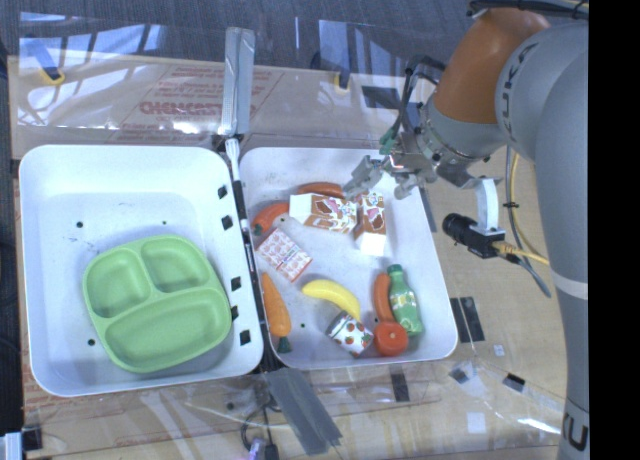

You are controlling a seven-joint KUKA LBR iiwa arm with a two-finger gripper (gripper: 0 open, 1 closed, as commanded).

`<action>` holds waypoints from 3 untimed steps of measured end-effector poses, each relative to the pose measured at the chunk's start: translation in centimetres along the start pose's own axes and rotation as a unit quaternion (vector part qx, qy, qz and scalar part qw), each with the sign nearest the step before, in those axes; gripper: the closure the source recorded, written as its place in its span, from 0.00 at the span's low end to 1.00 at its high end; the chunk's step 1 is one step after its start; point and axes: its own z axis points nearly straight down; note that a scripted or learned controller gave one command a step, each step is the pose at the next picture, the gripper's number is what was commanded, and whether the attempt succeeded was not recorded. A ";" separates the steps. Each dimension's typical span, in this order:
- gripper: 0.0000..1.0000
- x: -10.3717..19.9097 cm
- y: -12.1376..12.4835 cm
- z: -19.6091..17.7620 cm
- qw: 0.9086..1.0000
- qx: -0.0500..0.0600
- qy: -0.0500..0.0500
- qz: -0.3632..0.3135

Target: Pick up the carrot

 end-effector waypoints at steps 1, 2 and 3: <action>1.00 0.1 0.1 -0.8 1.000 0.003 0.001 -0.004; 0.00 0.1 0.1 -0.8 1.000 0.003 0.001 -0.004; 0.00 2.2 -10.6 -6.1 0.968 -0.001 -0.001 -0.252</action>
